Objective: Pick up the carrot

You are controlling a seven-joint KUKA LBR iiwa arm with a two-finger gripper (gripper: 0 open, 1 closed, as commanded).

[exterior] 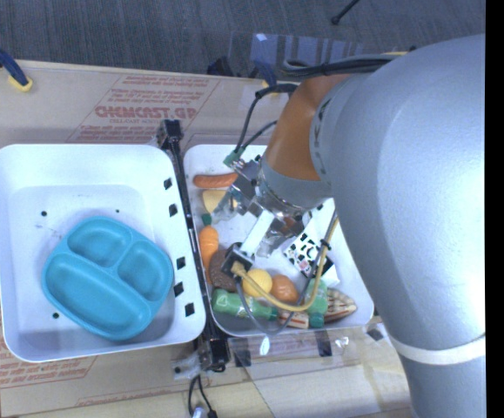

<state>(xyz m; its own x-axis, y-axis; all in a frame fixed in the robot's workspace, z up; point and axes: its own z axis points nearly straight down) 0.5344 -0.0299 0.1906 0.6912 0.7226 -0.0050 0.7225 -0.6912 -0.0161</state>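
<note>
The carrot (208, 243) is a short orange piece lying along the left wall of the right bin (354, 279), about halfway down it. My gripper (237, 197) hangs over the upper middle of that bin, just up and to the right of the carrot. The wrist and arm hide the bin's right half. Nothing can be seen held in the gripper.
A sausage (215, 180) and a yellow wedge (211, 201) lie above the carrot. Below it are a brown disc (221, 278), a lemon (258, 280), an orange ball (285, 288) and a green piece (232, 303). The left bin (16, 172) holds a blue divided plate (108, 274).
</note>
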